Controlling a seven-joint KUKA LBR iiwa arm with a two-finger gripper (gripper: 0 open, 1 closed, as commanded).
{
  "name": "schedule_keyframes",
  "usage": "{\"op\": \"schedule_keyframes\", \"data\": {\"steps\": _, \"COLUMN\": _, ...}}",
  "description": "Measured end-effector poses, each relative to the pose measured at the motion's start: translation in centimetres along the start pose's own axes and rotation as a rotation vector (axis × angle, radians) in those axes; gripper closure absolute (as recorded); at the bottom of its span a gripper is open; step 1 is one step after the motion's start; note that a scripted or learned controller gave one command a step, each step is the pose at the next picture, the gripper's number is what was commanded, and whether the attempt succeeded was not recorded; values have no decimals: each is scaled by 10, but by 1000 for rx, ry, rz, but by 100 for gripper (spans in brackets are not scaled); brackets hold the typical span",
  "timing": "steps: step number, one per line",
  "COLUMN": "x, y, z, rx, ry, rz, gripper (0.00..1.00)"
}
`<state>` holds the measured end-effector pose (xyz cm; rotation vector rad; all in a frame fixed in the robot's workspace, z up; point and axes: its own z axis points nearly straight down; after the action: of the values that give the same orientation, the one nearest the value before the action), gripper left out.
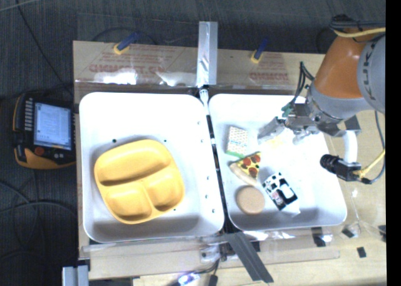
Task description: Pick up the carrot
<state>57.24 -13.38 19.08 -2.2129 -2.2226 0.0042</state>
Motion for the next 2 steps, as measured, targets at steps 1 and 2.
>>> {"op": "schedule_keyframes", "data": {"steps": 1, "x": -51, "y": 52, "z": 26, "rx": -1, "ry": -2, "rz": 117, "gripper": 0}}
{"op": "schedule_keyframes", "data": {"steps": 2, "x": -85, "y": 96, "z": -78, "rx": -3, "ry": -5, "rz": 80, "gripper": 0}}
